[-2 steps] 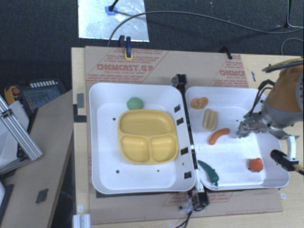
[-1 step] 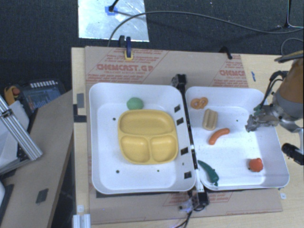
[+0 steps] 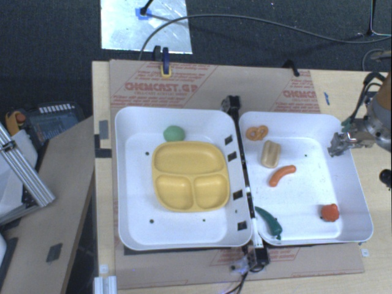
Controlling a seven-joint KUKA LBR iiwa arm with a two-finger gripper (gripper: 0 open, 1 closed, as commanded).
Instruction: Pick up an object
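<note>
The right bin (image 3: 306,228) holds a pretzel (image 3: 257,132), a beige bread-like piece (image 3: 271,153), an orange sausage (image 3: 282,175), a red-orange tomato-like piece (image 3: 329,212) and a dark green vegetable (image 3: 270,222) at its front left corner. In the left bin (image 3: 131,164) a yellow divided plate (image 3: 188,175) lies with a green ball (image 3: 174,133) just behind it. My gripper (image 3: 340,144) hangs over the right bin's right rim, away from every object, with nothing seen in it.
A black divider (image 3: 240,170) runs between the two bins. Cardboard (image 3: 202,84) lies under the bins, with a clamp (image 3: 165,62) at its back edge. Cables cross the dark floor behind. A metal frame (image 3: 24,170) stands at the left.
</note>
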